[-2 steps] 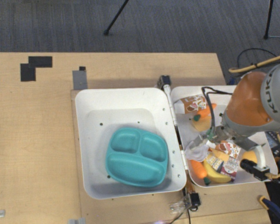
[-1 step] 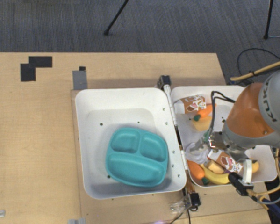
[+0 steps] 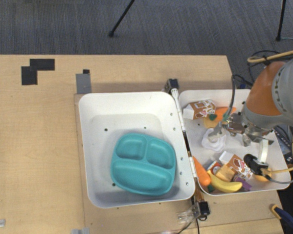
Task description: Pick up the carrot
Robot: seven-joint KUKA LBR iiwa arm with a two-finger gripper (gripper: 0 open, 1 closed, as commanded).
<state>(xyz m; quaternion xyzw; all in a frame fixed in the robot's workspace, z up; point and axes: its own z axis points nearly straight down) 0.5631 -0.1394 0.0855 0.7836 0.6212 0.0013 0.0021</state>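
I see the carrot [image 3: 201, 171] lying against the left wall of the right bin [image 3: 238, 190], near its front corner, with the banana [image 3: 224, 184] just beside it and a small carton [image 3: 236, 167] close by. The gripper [image 3: 221, 133] sits mid-bin over a white crumpled thing [image 3: 212, 141], apart from the carrot; I can't tell how it is set or whether it has anything. My worry is the wall: a finger may strike the rim (the carrot hugs it) or close on the banana instead. The teal tray [image 3: 143, 163] in the left bin [image 3: 89, 141] is out of harm's way.
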